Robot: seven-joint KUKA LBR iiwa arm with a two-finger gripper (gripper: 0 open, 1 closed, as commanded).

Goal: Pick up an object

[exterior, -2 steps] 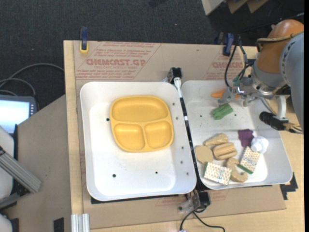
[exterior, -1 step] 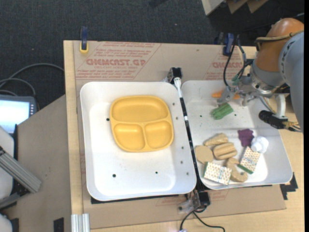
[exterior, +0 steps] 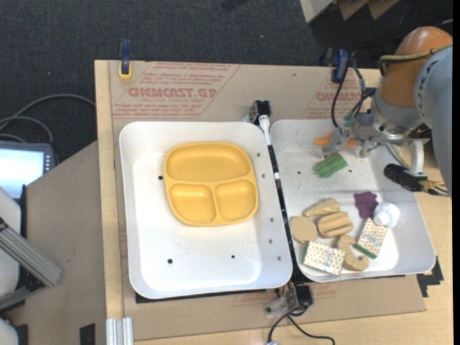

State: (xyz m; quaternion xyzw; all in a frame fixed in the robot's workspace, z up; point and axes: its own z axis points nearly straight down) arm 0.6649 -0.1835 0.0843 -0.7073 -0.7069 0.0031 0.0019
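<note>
The right bin (exterior: 413, 261) holds a green object (exterior: 330, 166), a small orange piece (exterior: 329, 141) at its far end, a purple object (exterior: 366, 203), a small white object (exterior: 387, 215), several tan bread-like pieces (exterior: 327, 221) and two patterned packets (exterior: 324, 257). My gripper (exterior: 353, 133) hangs over the far end of the right bin, just right of the orange piece and above the green object. Nothing is visibly held in it.
The left bin (exterior: 144, 250) holds a yellow divided plate (exterior: 211, 182). The grey arm with its orange band (exterior: 417, 63) comes in from the upper right. A brown cardboard sheet (exterior: 172, 92) lies under both bins.
</note>
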